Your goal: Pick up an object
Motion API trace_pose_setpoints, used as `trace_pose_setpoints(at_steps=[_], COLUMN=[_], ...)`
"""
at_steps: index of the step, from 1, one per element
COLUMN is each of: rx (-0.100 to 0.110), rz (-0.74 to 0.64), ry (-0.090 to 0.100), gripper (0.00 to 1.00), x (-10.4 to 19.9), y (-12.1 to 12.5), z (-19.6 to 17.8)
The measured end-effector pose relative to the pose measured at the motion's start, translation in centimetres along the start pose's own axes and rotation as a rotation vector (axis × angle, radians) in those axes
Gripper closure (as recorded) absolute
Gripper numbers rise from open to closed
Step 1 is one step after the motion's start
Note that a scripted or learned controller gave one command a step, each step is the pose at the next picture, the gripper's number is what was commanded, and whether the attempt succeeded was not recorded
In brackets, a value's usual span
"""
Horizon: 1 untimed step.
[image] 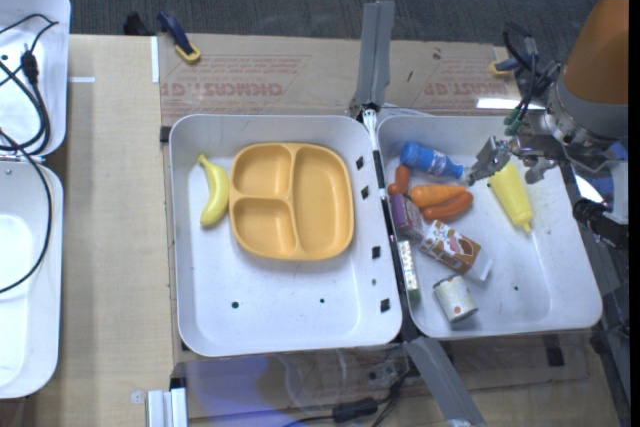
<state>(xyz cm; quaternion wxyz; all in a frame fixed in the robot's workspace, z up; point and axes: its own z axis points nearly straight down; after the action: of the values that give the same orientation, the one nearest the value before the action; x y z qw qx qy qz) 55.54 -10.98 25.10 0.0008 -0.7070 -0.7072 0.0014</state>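
Left bin [200,315]: a shallow white plastic tray on the counter, holding two things.
Banana [212,193]: a yellow curved banana lying along the left side of the left bin, just beside the divided plate.
Plate [292,201]: a yellow-orange plastic plate with three compartments, in the upper middle of the left bin.
Right bin [560,305]: a shallow white plastic tray touching the left bin along the centre divider.
Blue bottle [431,160]: a small blue bottle lying near the upper left of the right bin.
Carrot [442,200]: an orange carrot-shaped toy just below the blue bottle.
Carton [452,248]: a brown and white printed carton, tilted, below the carrot.
Can [455,299]: a small white cylinder lying near the bin's lower edge.
Yellow bottle [513,196]: a yellow squeeze bottle lying at a slant in the upper right of the right bin.
Hand [496,158]: over the top end of the yellow bottle, just above and left of it; whether it is apart or together, I cannot tell.
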Motion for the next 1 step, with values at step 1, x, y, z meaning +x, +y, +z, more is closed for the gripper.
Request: trace_pose_setpoints(at_steps=[1], rx=[0.000], rz=[0.000], ry=[0.000], gripper=[0.00], x=[0.00], y=[0.00], z=[0.00])
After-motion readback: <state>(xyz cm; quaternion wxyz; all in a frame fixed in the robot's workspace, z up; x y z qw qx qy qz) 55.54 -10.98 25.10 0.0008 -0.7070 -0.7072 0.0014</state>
